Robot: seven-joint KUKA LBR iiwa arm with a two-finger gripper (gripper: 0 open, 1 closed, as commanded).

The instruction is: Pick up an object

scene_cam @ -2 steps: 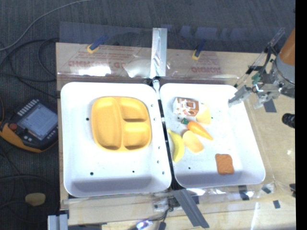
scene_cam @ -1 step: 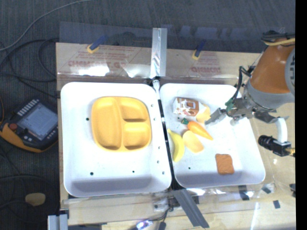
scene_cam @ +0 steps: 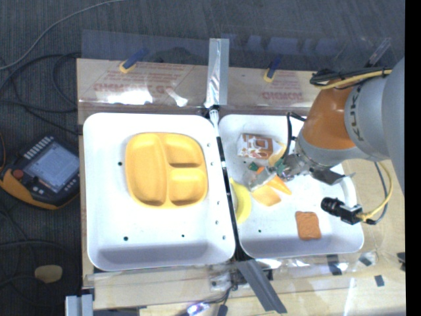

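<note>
Camera view: fixed overhead, slanted, two white bins side by side.
Progress: early-to-mid; arm is down in the right bin (scene_cam: pixel 348 242) over a small clutter of items, nothing visibly lifted. Grasp and lift both look left to do.
Gripper: gripper (scene_cam: pixel 284 166) sits low among the clutter near the bin's middle; can't tell how wide it is or whether anything is caught in it.
Likely target: orange wedge (scene_cam: pixel 270 194) just below the gripper tip, flat, soft-edged, matte, foam or plastic by the look.
Other candidates: brown-and-white packet (scene_cam: pixel 253 147) above-left of the tip, printed, crinkly; tan rectangular block (scene_cam: pixel 308 225) well apart toward the bin's lower right, rough, sponge-like; yellow rounded piece (scene_cam: pixel 242 201) against the bin's left wall, smooth.
Left bin (scene_cam: pixel 105 229): holds a yellow divided tray (scene_cam: pixel 166 168), glossy moulded plastic, three compartments, rounded corners.
Arm: grey shell, orange band (scene_cam: pixel 329 127), smooth painted finish.
Bins: shallow, hard, white, rounded rims.
</note>
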